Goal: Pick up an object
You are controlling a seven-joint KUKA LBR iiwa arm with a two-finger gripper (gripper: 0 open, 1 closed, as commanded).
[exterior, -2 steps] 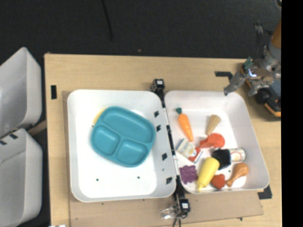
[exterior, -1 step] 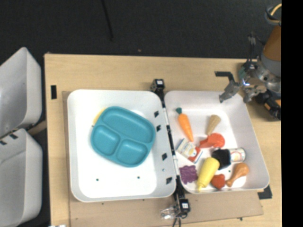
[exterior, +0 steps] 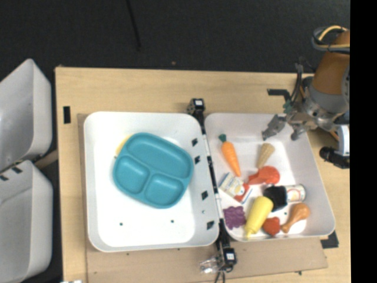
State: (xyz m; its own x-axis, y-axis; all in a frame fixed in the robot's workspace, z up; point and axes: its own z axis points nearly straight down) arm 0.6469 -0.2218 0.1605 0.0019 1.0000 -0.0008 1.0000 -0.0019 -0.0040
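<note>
Where the right bin's toys lie, carrot (exterior: 230, 157) lengthwise, green top far.

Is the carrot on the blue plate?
No, the carrot lies in the right bin, and the blue plate sits in the left bin.

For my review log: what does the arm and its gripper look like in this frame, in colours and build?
The arm is grey with an orange band above the wrist, and a yellowish cable loops over its top. At its end sits a dark grey metal gripper with two slim fingers, carried on a bulkier grey wrist block. No markings can be read on it.
</note>
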